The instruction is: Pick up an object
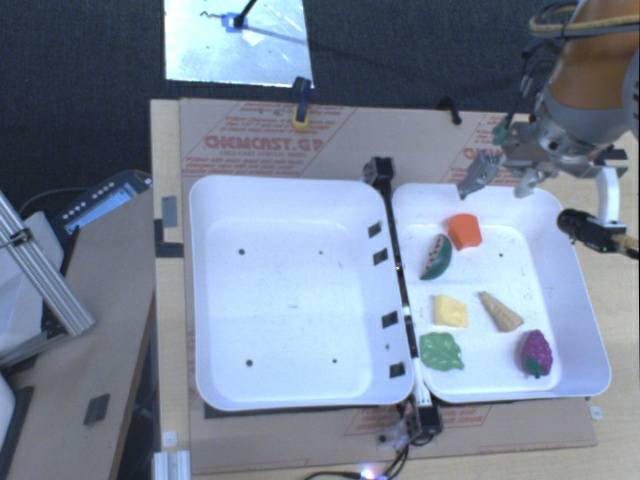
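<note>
Arm (598, 48) runs off the top and right edge, so only the wrist end shows. Pincer (497, 173) sits against the right bin (580, 298) rim; can't make out the gap between its fingers. Grey device (100, 200) and metal frame (40, 278) at left are cut by the edge. Print on the board (265, 140) is partly unreadable.

Two shallow white plastic bins are seen side by side on the counter (250, 133). In the right bin (575, 298) lie an orange block (464, 231), a watermelon slice (437, 256), a yellow cheese wedge (450, 312), a tan cone (500, 311), a green leafy piece (440, 351) and purple grapes (536, 352). The claw (503, 177) is held open above that bin's far rim, gripping nothing.
</note>
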### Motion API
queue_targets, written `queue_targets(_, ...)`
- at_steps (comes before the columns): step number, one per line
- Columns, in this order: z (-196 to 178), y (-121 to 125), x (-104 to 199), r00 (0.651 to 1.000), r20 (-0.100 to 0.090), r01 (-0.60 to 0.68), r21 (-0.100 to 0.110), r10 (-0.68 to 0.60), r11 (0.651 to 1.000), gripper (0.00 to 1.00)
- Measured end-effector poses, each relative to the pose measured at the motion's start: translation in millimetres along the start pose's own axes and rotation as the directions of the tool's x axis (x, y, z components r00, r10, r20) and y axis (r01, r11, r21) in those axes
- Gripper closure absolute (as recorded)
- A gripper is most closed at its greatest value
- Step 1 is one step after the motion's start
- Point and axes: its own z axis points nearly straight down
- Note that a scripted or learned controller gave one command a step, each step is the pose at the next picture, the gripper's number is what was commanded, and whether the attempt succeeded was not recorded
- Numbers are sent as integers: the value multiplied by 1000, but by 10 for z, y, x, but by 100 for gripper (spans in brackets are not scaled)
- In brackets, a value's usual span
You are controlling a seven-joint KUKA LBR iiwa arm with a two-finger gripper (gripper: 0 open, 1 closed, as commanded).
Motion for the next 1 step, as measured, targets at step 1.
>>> queue_targets(1, 1423, -868, -688, 1000, -1, -11, 18, 11, 1000, 0)
